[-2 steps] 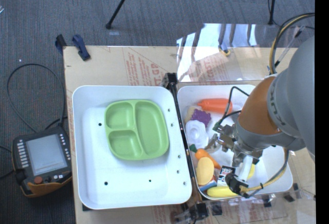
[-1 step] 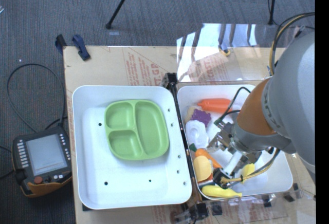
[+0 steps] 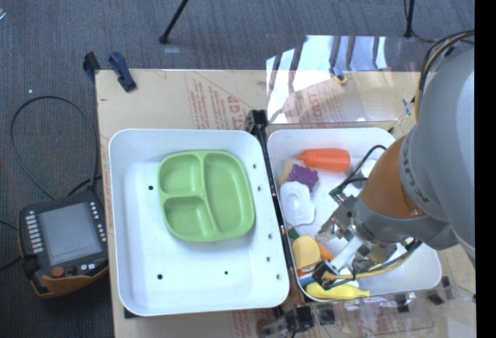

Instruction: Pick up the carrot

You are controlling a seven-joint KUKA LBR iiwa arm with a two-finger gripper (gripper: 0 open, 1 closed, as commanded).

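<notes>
Camera view: two white bins are seen side by side on the table [image 3: 194,96]. In the left bin [image 3: 136,251] a green plate [image 3: 207,194] with three compartments is laid, a little toward the far side.

The carrot [image 3: 325,160] is found in the right bin [image 3: 422,274], lying flat near the far wall, its length set across the bin. Just beside it, on its near left, a purple toy [image 3: 304,176] is seen, and nearer still a white object [image 3: 296,202] is placed against the bin's left side. A yellow-orange block [image 3: 305,251] is set in the near left corner, and a yellow piece [image 3: 341,294] is laid along the near wall, with some small dark and blue bits between them that cannot be made out.

The arm [image 3: 434,174] is brought in from the right and is held low over the right bin, its orange band turned toward the bin's middle. The tool [image 3: 345,251] is lowered at the near left part of the bin, close beside the yellow-orange block and well apart from the carrot. Whether the tool is spread or pressed together cannot be told; it is tangled with cables and clutter. Nothing is seen pinched in it.

On the floor to the left, a pendant [image 3: 66,239] with a screen is laid.
</notes>
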